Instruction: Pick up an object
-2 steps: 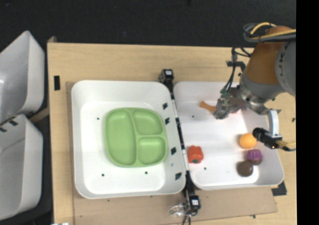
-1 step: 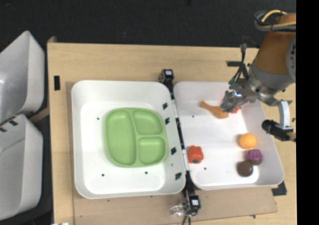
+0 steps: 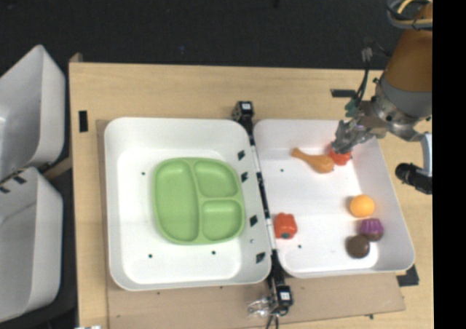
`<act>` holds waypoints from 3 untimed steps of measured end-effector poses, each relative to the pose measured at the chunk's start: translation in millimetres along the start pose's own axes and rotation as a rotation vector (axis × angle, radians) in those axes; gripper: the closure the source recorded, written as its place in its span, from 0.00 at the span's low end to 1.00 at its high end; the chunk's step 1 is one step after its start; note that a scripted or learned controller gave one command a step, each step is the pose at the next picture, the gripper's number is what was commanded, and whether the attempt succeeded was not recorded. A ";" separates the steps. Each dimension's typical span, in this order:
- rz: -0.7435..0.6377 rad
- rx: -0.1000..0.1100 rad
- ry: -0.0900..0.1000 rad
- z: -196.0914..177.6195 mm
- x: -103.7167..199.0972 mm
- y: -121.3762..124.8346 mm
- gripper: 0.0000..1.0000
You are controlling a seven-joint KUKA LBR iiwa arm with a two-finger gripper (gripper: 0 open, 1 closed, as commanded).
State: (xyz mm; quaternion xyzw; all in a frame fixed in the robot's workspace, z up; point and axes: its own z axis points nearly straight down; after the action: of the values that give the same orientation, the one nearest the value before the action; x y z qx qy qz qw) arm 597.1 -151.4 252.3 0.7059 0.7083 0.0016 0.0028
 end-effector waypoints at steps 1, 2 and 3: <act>0.000 0.006 0.001 1.4 42.9 -8.9 1.00; -0.003 0.006 0.003 -6.7 95.2 -13.9 1.00; -0.002 0.008 0.002 2.4 146.4 -5.8 1.00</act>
State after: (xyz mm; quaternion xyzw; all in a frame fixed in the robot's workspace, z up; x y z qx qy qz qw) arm 590.8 -5.0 249.6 0.7051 0.7091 -0.0004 -0.0006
